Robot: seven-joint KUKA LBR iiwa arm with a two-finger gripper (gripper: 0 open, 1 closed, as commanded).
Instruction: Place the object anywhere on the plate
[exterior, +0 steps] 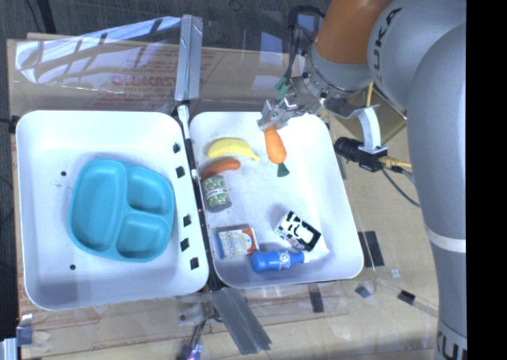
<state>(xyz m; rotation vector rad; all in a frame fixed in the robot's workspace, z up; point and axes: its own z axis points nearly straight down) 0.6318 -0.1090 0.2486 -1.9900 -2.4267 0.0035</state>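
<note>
A blue divided plate (pixel 123 209) lies in the left bin (pixel 40 152). My gripper (pixel 275 119) is over the far part of the right bin (pixel 337 216), reaching in from the upper right. An orange toy carrot (pixel 275 147) hangs from its fingers by the thick end. The carrot's green stem points down toward the bin floor. The gripper is shut on the carrot, well to the right of the plate.
In the right bin lie a yellow banana (pixel 231 147), a red-orange sausage-shaped piece (pixel 220 166), a small jar of green stuff (pixel 215 192), a small printed box (pixel 236 241), a blue bottle (pixel 277 260) and a black-and-white item (pixel 299 231). A ridge (pixel 186 184) separates the bins.
</note>
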